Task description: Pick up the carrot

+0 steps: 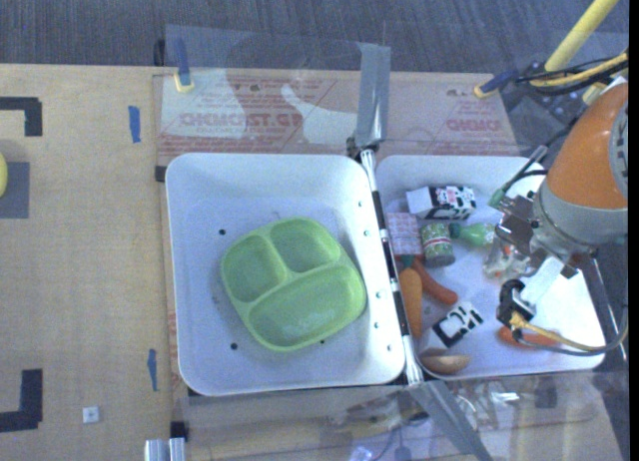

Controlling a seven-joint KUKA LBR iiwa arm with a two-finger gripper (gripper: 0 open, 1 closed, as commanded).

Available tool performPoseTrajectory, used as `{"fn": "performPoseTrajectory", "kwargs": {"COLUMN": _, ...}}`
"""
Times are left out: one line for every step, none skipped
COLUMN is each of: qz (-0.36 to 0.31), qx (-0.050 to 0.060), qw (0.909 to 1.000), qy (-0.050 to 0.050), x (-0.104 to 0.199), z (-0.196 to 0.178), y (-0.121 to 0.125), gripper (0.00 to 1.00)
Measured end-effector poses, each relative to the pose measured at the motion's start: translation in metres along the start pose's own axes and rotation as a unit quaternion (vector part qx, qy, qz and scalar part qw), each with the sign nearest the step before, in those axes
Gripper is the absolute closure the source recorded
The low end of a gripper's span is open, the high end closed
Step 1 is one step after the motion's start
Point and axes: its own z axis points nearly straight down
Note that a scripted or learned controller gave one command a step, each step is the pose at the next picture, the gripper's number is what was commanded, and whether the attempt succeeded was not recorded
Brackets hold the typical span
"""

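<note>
Over the white bin (574, 304) that holds the small can (436, 244), the grey KUKA arm (574, 215) reaches in from the view's right edge. Its orange band (599, 155) sits above the wrist, and the wrist is bent down toward the bin floor. The pincer (502, 249) hangs on the side of the can away from the wall that the two bins share. It is near the can but apart from it, and a green object (475, 233) lies between the two. Whether the pincer is open or closed cannot be told from this slant.

The carrot (410, 301) lies on the bin floor just below the can in the view. It lies lengthwise along the shared wall, close against it, and apart from the pincer. A red-orange sausage-shaped piece (437, 287) lies slantwise right beside the carrot, directly under the can.

Above the can stands a cow-patterned carton (451, 200), and a pink checked packet (401, 232) lies just beside the can toward the shared wall. Below the can, past the red-orange piece, lies a black-and-white object (457, 323). Lower still, in the bin's corner, lies a brown rounded object (444, 360).

Across the shared wall from the can, the other bin (200, 210) holds a green divided plate (295, 284) with three compartments. Both bins rest on a wood-coloured worktop (80, 249).
</note>
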Motion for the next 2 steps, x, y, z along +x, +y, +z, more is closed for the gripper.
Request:
{"fn": "performPoseTrajectory", "kwargs": {"qz": -0.055, "qx": -0.001, "qw": 0.9985, "qy": 0.001, "x": -0.0003, "z": -0.004, "y": -0.0172, "gripper": 1.0}}
{"fn": "performPoseTrajectory", "kwargs": {"qz": -0.057, "qx": 0.001, "qw": 0.9984, "qy": 0.0, "x": 0.0007, "z": -0.0117, "y": -0.0169, "gripper": 1.0}}
